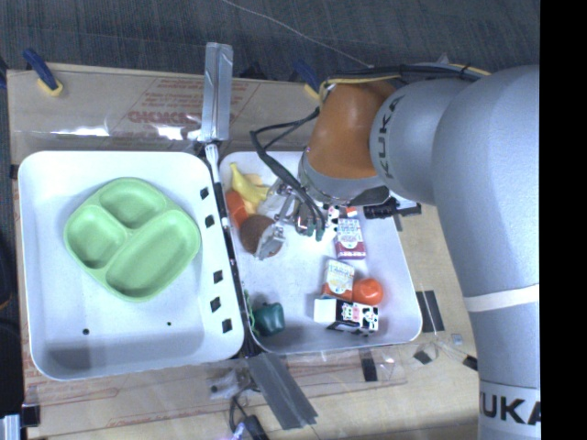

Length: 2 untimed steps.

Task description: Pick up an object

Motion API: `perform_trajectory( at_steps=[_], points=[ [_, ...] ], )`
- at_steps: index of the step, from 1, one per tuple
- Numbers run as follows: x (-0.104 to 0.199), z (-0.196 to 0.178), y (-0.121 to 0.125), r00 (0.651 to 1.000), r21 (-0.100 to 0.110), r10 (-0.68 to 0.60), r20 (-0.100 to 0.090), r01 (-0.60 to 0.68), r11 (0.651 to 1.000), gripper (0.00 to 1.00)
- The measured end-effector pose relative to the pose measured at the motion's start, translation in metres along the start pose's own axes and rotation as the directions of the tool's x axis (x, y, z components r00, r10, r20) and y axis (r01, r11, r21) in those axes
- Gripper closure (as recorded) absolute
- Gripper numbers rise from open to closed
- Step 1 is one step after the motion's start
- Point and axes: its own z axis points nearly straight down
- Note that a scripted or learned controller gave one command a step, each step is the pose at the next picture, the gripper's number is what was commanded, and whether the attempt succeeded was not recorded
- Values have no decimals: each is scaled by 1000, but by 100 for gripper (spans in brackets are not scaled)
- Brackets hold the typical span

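The arm leans in low over the right bin [404,273], likely to reach the things crowded at its left wall. The gripper [275,232] sits over a brown ball [254,230] — I cannot tell whether it grips it. The ball lies at the gripper's nine o'clock, touching or just beside it, with a banana [246,183] at eleven.

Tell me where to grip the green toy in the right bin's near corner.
Probably take the green toy across its body from straight above. It sits close to the right bin's left wall and near edge, so side approaches look blocked, while the side facing the bin's middle is open.
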Motion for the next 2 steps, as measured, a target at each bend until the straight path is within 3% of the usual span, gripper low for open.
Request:
perform_trajectory(
  at_steps=[1, 2],
  points=[
    [-3, -13, 0, 1000, 1, -5, 7, 5, 1000, 100],
    [-20, -43, -38, 996, 2, 89, 6, -89, 996, 100]
  ],
)
